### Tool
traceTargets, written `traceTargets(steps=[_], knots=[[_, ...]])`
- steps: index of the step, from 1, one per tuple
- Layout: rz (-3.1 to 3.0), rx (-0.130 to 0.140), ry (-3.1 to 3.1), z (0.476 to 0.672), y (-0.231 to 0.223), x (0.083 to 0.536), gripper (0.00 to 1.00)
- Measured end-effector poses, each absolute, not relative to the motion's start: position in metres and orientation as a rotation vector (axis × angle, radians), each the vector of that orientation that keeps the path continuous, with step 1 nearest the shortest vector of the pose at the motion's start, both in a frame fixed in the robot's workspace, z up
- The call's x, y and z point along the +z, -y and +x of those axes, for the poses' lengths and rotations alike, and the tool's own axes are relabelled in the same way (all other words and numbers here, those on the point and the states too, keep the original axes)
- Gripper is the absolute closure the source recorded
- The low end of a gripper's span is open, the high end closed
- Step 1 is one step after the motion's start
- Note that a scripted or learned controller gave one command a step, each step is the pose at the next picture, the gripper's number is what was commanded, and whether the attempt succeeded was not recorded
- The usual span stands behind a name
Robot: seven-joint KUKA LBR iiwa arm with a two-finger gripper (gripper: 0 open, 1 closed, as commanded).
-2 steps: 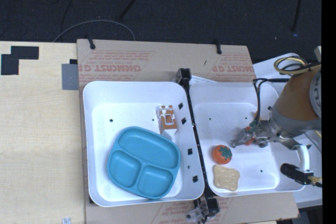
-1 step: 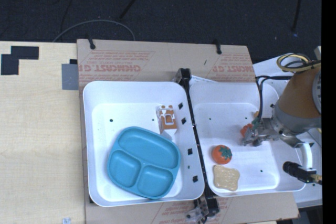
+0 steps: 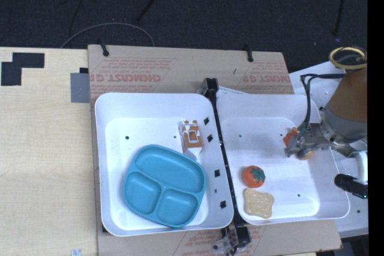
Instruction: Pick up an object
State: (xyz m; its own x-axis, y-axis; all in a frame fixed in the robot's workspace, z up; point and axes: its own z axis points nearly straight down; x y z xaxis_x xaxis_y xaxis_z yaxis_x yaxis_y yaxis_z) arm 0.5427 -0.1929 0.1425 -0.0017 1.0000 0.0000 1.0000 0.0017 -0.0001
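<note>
Gripper (image 3: 298, 145) hanging low over the right bin (image 3: 336, 213), near that bin's right wall; arm (image 3: 351, 102) reaching in from the right. An orange bit is showing at the fingertips, too small and blurred to name, so I cannot tell whether the fingers are apart, together or clamped on anything.

Candidate objects are lying toward the bin's near-left corner, below and left of the gripper and apart from it: a small orange ball with a green patch (image 3: 254, 175), then a pale toast-shaped piece (image 3: 258, 203) just beyond it, the two nearly touching.

Further left, across the divider, the left bin (image 3: 111, 129) is holding a blue divided plate (image 3: 164, 185) and a small orange-and-white toy (image 3: 191, 135).

Risks, as I judge them:
- Closing where it hangs likely means grasping air.
- Ball looks apt to roll off closing fingers.
- The toast's closeness could foul a descent.
</note>
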Motion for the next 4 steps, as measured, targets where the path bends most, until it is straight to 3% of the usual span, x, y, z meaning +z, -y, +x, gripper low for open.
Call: traceTargets(steps=[2, 4], knots=[[-2.221, -0.001, 2.224, 0.524, 0.200, 0.247, 1.00], [-2.218, 0.003, 2.220, 0.514, 0.105, 0.242, 1.00]])
